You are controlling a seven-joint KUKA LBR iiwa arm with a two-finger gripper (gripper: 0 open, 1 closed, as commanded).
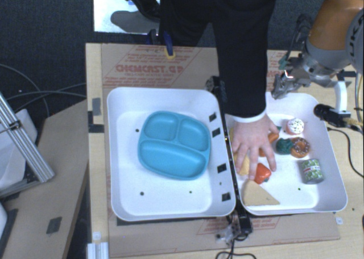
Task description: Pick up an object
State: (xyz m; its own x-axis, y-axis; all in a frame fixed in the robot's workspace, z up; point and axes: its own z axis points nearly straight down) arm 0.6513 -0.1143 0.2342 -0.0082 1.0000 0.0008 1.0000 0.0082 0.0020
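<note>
Treat the pick as not yet started: the gripper (pixel 282 86) sits above the far rim of the right bin (pixel 333 195), well apart from the objects, and nothing shows between its parts. You cannot tell whether the gripper is released or clenched, because it is small and dark against the desk (pixel 148 62). The candidate objects all lie in the right bin: a white cupcake (pixel 295 125), a donut (pixel 300 147), a dark green piece (pixel 283 146), a green can (pixel 311 171), a red piece (pixel 262 173) and a tan wedge (pixel 259 194). A person's hand (pixel 250 144) rests among them and covers some items. The left bin (pixel 122 195) holds a blue divided plate (pixel 173 144).
</note>
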